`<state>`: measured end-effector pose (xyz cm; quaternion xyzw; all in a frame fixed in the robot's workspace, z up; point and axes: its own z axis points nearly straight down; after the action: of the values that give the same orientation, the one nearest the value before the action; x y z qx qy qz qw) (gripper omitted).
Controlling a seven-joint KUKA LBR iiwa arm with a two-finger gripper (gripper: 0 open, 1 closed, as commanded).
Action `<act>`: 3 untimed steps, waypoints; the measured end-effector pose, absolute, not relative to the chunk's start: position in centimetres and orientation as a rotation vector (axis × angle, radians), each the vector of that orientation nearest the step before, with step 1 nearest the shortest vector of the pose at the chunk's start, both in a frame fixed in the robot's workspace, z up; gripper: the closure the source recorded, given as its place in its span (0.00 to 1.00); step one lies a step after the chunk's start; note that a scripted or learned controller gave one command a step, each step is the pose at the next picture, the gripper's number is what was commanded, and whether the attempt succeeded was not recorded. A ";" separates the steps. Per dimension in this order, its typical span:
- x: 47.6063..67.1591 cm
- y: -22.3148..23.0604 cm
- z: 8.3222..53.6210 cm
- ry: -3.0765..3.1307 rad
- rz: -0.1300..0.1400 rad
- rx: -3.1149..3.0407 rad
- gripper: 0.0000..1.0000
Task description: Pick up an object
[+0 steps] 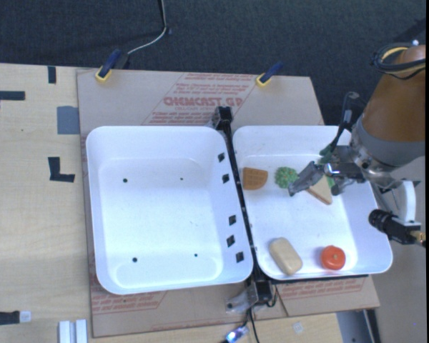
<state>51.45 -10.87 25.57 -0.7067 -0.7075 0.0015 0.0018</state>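
The arm reaches in from the right over the right bin (357,259), and its hand (316,179) hangs low above the far middle of that bin. One dark finger points left toward the green piece; whether the fingers stand wide or narrow I cannot tell, and nothing is seen clamped between them.

The step in hand looks like the approach: the hand is lining up on a target, with no lift begun. The likeliest targets are the tan wedge (320,194), just beside and partly under the hand, and the green piece (285,176), just left of the finger. The next move calls for settling on one of them, straddling it squarely, closing, then rising.

The wedge is flat and triangular, pale like cheese or bread, and may slide on the smooth plastic. The green piece is knobbly, like toy broccoli. Left of it lies a brown slab (254,179) near the divider. At the near side sit a rounded beige loaf (286,255) and a glossy red ball (333,257), likely a toy tomato, which could roll. The left bin (100,191) is shallow white plastic, on a cardboard sheet on the worktop.
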 end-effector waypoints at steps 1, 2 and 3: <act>56.5 -9.4 9.5 -2.213 0.015 -2.210 0.00; 64.3 -10.6 8.2 -2.223 0.003 -2.218 0.00; 67.0 -12.4 8.3 -2.223 0.000 -2.218 0.00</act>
<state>66.96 -12.43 8.27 -0.7062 -0.7080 0.0001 0.0006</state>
